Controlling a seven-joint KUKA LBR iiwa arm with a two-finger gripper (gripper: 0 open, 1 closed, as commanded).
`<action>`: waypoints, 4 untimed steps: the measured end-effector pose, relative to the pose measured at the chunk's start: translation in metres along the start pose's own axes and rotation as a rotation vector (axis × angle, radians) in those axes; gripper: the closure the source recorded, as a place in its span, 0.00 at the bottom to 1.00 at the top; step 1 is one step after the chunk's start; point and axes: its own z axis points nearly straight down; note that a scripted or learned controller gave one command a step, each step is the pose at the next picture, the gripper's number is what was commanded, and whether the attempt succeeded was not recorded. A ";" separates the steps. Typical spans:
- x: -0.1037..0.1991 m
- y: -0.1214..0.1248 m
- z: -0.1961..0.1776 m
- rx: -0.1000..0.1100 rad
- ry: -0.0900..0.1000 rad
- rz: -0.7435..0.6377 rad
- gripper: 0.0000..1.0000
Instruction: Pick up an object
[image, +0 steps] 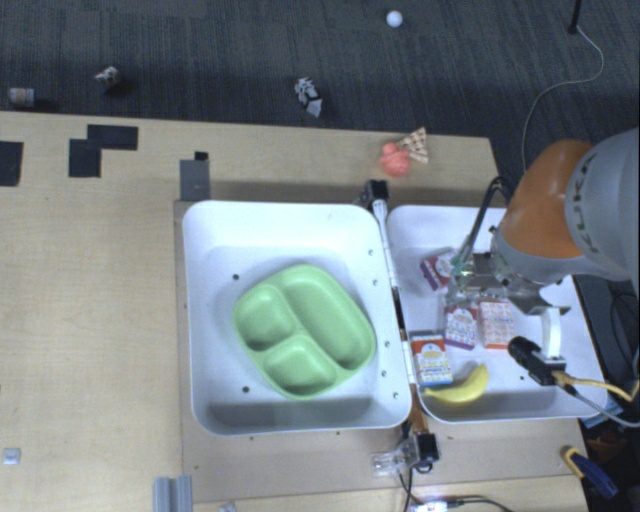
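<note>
My gripper (478, 297) hangs low over the middle of the right bin (410, 232), above a cluster of small packets. Two red-and-white packets (461, 327) lie just below it, side by side. A purple-and-white packet (436, 270) sits to its left. A colourful carton (432, 361) lies at the bin's front left, with a yellow banana (462, 387) along the front wall. The arm's body covers the fingertips, and nothing shows between them.
The left bin (210, 300) holds a green three-compartment plate (303, 328). A pink ball and a small cone-shaped toy (404, 154) lie on the bench behind the right bin. Black patches mark the bench at far left.
</note>
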 end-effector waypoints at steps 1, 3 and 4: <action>0.000 0.000 0.000 0.000 0.000 0.000 0.00; -0.009 -0.053 0.031 0.009 0.001 0.008 1.00; -0.009 -0.053 0.031 0.010 0.002 0.007 0.00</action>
